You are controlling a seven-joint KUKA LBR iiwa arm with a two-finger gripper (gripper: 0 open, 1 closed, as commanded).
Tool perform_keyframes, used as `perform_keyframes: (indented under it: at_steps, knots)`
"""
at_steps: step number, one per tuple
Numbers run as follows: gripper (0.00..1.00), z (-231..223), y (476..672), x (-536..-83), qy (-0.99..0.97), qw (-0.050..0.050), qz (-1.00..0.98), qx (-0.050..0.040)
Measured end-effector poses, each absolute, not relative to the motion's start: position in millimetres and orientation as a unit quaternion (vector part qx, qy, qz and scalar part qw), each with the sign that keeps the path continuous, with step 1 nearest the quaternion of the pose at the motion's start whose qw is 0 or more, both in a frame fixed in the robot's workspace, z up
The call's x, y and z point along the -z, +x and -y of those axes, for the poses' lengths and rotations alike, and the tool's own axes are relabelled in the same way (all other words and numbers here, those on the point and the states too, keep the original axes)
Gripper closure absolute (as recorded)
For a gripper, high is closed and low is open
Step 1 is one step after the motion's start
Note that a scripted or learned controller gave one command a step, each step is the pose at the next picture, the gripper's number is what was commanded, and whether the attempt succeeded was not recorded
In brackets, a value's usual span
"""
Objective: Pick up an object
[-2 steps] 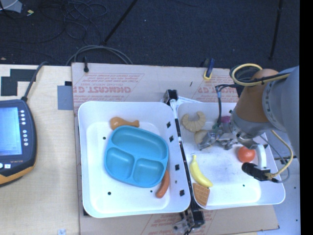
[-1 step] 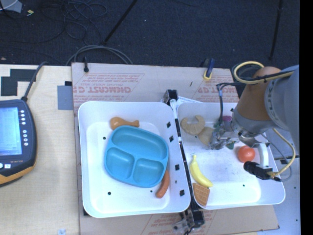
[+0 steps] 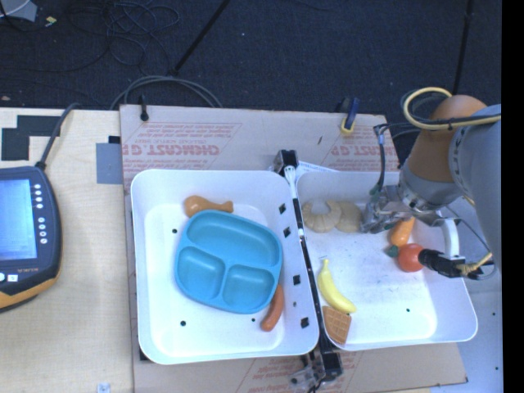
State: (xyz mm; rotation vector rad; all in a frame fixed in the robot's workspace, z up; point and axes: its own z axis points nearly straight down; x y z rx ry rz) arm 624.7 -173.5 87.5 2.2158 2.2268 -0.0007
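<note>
Your claw sits low in the right bin, near its back wall, and from this slant you cannot tell whether it is released or clenched on anything. Nothing can be made out in its grip, so treat the pick as not yet made.

At nine o'clock from the claw, just beside it, lie two pale pastry-like pieces; these are your nearest candidates. At four o'clock, near it, sit a small orange piece and a red tomato-like ball, touching or nearly so, with the arm's cable passing just beside them. Further out at seven o'clock lie a banana and a waffle cone against the divider.

Choose one thing and centre over it before you descend; the pale pieces are flat, so go low. Avoid the crowded orange and red pair, where you risk nudging both.

In the left bin rest a blue tray, a drumstick and a sausage.
</note>
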Motion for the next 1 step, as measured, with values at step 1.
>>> perform_keyframes:
  at_steps: [1]
  knots:
    - [1.0, 213.1, 644.2, -109.9, 0.707, 0.0, -0.708, -0.0002]
